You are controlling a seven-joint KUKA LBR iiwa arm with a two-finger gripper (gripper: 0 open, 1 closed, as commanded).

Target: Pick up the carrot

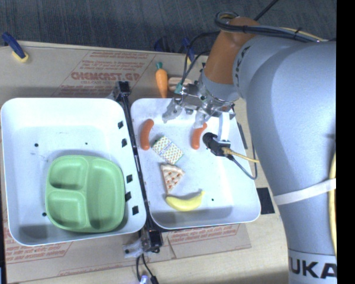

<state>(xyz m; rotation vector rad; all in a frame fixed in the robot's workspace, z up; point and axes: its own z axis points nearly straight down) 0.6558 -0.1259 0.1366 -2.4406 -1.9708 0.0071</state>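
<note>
Hand [185, 115] open over right bin [242, 209]; one carrot [161, 81] outside, two sausages [145, 134] within.

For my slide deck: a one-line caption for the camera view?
Gripper over the right bin of toy food; carrot lies outside on the bench.

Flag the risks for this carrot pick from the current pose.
1. The carrot lies outside the right bin, on the cardboard past its far rim; a descent may clip that rim.
2. The gripper hangs over the bin, near two sausages of similar orange colour, so it may grab the wrong item.
</note>
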